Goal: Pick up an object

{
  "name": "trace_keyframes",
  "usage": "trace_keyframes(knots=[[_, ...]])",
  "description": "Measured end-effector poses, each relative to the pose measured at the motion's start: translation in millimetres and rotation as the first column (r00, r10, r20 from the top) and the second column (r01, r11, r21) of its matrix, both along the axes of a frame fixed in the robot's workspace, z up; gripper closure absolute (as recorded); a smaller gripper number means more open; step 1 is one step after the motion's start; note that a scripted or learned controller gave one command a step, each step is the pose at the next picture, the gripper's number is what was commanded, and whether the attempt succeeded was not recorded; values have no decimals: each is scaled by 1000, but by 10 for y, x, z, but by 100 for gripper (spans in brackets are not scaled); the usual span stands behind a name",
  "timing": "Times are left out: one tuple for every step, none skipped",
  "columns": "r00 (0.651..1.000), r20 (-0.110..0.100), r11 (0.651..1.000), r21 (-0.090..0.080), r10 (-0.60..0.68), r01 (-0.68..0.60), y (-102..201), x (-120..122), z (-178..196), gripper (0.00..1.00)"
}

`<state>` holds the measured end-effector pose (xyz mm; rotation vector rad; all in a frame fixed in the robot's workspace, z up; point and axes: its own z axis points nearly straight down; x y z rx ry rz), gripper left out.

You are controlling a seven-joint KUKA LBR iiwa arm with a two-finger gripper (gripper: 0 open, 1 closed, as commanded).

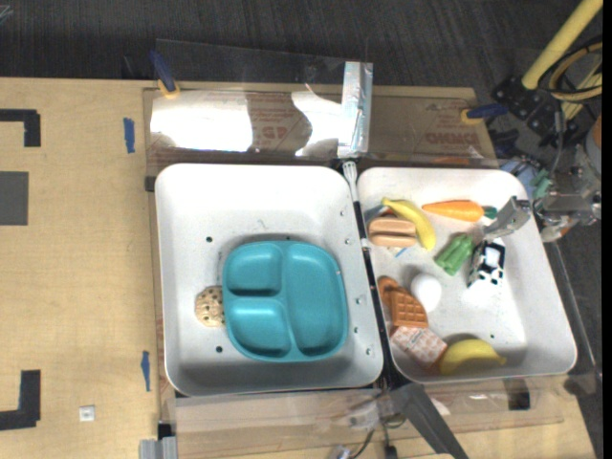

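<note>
Plywood desk (76, 285) carries two white bins; the right bin (535, 304) holds toy food. A green, stubby toy (456, 253) lies tilted just below-left of the tool (504, 217), beside a black-and-white piece (490, 263). Whether the tool grips anything, I cannot tell.

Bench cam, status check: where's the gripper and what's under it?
Gripper low in right white bin, near its far right side. Nothing seen between fingers. Small black-and-white toy just below it, green toy vegetable alongside. Orange toy carrot close, crowding the pick.
</note>
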<state>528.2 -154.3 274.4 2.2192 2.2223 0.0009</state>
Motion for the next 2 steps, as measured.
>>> trace_keyframes(knots=[[999, 3, 999, 0, 52, -52, 346, -65, 245, 0], [980, -5, 980, 2, 199, -199, 581, 184, -688, 0]])
